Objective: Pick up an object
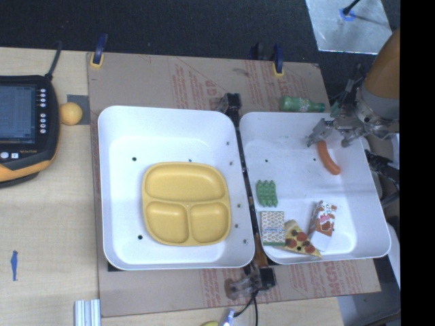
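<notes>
I'm looking down on the right bin (353,246), and that's my landmark for everything here. My gripper (332,133) hangs over the far right part of that bin, the arm coming in from the right with its orange band above the wrist. The fingers look spread apart, one on each side, and I see nothing between them. Just below the gripper, inside the bin near its right wall, lies an orange sausage (329,159), tilted, its upper end right by the fingertips; I can't tell if they touch it. Toward the bin's left wall sits a small green block (266,193). Along the near edge of the bin I've got a checkered card (272,226), a pizza slice (300,240) just beside it, and a red-and-white packet (325,220) a little to the right. Outside the bin, past its far rim, a green bottle (302,104) lies on its side. Left of the bin, touching it side by side, is the left bin (122,134), with a yellow divided tray (185,203) in it.
</notes>
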`<state>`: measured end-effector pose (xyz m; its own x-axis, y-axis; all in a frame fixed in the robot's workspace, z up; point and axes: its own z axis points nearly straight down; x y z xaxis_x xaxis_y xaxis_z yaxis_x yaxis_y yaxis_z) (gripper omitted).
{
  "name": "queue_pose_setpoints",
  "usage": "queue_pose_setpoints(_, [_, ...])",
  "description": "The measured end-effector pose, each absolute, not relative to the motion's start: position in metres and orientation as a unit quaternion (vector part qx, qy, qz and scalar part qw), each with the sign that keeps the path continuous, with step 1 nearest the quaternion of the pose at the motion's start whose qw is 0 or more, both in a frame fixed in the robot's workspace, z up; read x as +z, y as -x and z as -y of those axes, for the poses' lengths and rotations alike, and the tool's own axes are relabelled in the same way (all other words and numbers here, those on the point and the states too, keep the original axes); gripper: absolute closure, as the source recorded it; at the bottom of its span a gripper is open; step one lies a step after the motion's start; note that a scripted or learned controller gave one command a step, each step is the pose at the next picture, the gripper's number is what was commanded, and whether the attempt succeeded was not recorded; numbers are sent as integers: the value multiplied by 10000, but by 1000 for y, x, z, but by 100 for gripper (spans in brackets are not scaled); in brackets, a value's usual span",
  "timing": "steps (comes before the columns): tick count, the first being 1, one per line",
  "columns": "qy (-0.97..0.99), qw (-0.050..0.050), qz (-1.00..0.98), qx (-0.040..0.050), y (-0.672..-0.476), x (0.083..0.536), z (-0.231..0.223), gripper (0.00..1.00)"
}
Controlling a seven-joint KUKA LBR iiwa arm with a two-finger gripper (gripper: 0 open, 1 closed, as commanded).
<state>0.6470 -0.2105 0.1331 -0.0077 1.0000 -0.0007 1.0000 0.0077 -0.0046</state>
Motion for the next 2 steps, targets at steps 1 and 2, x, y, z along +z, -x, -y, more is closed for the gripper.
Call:
queue_pose_setpoints(1, [7035,10,7107,18,-648,145,211,100])
queue_pose_setpoints(2, [7055,6,7087,-1,-606,225,148,100])
